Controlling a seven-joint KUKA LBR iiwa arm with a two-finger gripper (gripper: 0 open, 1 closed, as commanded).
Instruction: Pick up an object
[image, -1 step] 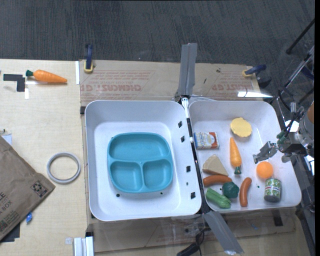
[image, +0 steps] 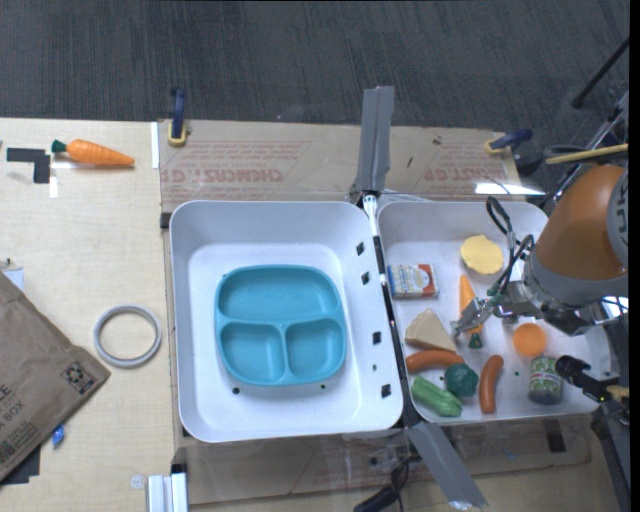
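Observation:
My gripper (image: 479, 318) hangs low over the middle of the right bin (image: 590, 405), and its fingers look open with nothing between them. Just left of it lie an orange carrot stick (image: 465, 293) and a tan sandwich wedge (image: 429, 328). An orange ball (image: 529, 340) sits right of the fingers, under the wrist. Around them lie a yellow disc (image: 482, 255), a small white and red carton (image: 412, 281), a red sausage (image: 432, 360), a dark green ball (image: 461, 379), a green vegetable (image: 436, 396), another red sausage (image: 489, 383) and a small can (image: 544, 380).
The left bin (image: 190, 300) holds a teal divided plate (image: 282, 325). On the bench at the left are a toy carrot (image: 93, 153), a tape ring (image: 127, 334) and a brown cardboard box (image: 35, 375). A grey divider (image: 375, 150) stands between the bins.

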